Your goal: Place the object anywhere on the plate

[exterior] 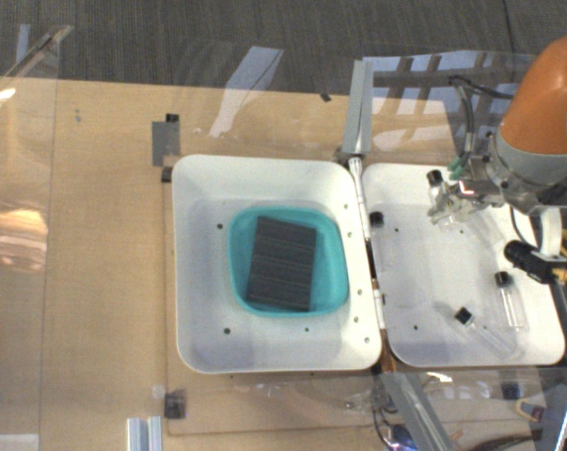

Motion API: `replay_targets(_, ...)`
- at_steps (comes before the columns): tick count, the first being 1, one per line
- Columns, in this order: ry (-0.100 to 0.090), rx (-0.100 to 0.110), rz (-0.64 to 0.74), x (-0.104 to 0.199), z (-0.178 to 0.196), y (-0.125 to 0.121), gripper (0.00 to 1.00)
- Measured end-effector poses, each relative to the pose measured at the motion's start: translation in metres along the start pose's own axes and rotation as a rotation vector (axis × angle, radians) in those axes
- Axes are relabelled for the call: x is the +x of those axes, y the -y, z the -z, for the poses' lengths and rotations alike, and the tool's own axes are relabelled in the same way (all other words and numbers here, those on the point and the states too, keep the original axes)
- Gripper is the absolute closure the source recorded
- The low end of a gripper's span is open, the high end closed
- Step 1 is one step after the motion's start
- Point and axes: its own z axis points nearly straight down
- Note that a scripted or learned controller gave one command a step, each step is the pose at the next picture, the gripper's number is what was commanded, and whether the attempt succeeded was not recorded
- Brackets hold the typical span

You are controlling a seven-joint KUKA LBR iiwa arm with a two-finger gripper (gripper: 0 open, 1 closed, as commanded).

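A pale wooden bench (76, 280) carries two shallow white bins side by side, with dark grey floor beyond its far edge. In the left bin (198, 336) sits a teal plate (332, 285), and a dark ribbed rectangular object (282, 262) lies flat on it, tilted slightly. Over on the right bin (405, 336), the gripper (449, 194) hovers above the far side; whether it is open or closed, I cannot tell.
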Motion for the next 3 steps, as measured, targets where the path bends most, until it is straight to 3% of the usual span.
replay_targets(1, -0.001, 0.003, 0.087, 0.057, -0.030, 0.011, 1.00)
replay_targets(2, -0.002, 0.003, 0.086, 0.057, -0.030, 0.011, 0.00)
replay_targets(3, -0.002, 0.005, -0.077, 0.141, -0.026, 0.037, 0.00)
